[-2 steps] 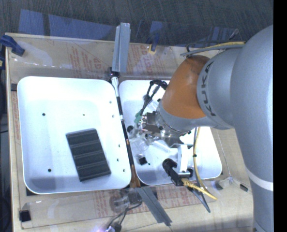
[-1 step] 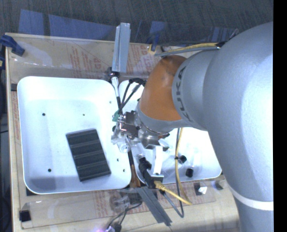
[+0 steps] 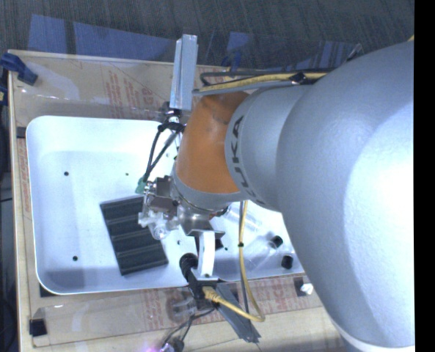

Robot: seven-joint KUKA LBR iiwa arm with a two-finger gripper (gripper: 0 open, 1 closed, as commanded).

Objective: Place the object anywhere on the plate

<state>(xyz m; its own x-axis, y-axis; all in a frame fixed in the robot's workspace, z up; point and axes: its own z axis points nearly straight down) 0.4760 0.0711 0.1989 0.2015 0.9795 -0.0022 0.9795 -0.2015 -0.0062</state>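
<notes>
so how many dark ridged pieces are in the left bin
1: the dark ridged piece lies in the left bin near its front right, beside the gripper; the arm could hide others.

Ridged plate (image 3: 133, 235) lying in the left bin (image 3: 56, 141), toward its near right side, end effector (image 3: 161, 218) just beside the plate's right edge

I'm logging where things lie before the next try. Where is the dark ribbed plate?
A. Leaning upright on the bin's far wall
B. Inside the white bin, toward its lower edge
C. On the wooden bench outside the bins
B: the dark ribbed plate lies flat on the floor of the white bin, toward its lower edge, just left of the gripper.
</notes>
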